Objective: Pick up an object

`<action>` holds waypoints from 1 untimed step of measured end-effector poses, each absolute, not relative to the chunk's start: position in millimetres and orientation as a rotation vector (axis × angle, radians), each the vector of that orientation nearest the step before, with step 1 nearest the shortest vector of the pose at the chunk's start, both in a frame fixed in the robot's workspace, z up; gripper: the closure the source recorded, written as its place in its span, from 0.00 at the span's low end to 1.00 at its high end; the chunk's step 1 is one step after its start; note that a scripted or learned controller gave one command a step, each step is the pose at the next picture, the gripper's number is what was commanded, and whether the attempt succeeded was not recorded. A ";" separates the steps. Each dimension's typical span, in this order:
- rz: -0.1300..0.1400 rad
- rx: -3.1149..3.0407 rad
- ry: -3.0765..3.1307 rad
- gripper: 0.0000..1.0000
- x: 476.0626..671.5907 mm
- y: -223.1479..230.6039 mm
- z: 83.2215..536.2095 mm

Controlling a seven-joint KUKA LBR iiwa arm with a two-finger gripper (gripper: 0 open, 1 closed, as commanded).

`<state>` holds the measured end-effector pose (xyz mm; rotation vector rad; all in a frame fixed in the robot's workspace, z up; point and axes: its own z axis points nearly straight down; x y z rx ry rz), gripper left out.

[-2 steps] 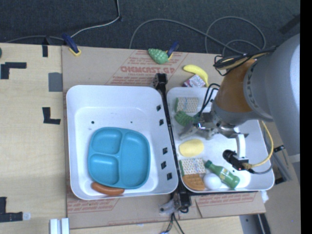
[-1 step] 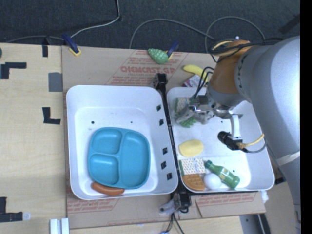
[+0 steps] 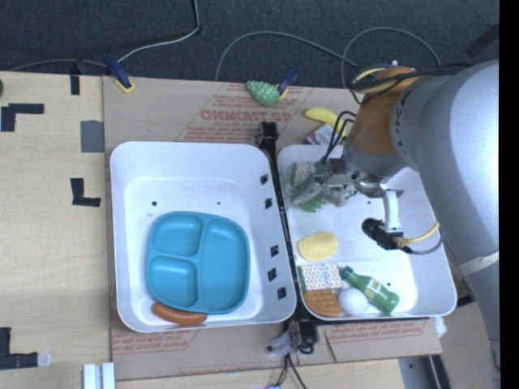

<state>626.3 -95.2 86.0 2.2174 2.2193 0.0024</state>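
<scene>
My gripper [image 3: 312,189] reaches down into the upper left part of the right bin [image 3: 422,286], right over a small green item [image 3: 311,203] lying on the bin floor. A yellow oval object [image 3: 318,245] lies just below it. Farther toward the front sit a checkered packet [image 3: 322,276], a brown round piece [image 3: 323,301], a white egg-like ball [image 3: 353,301] and a green bottle [image 3: 371,290]. The arm's grey body and orange band cover the right side of that bin.
The left bin [image 3: 130,168] holds a blue sectioned plate [image 3: 197,260] and an orange sausage [image 3: 178,314] at its front edge. Outside the bins, a green object [image 3: 263,92] and a yellow banana [image 3: 321,115] lie on the cardboard behind. Cables run along the back.
</scene>
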 end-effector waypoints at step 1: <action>0.002 2.217 2.219 0.00 626.3 -95.2 85.9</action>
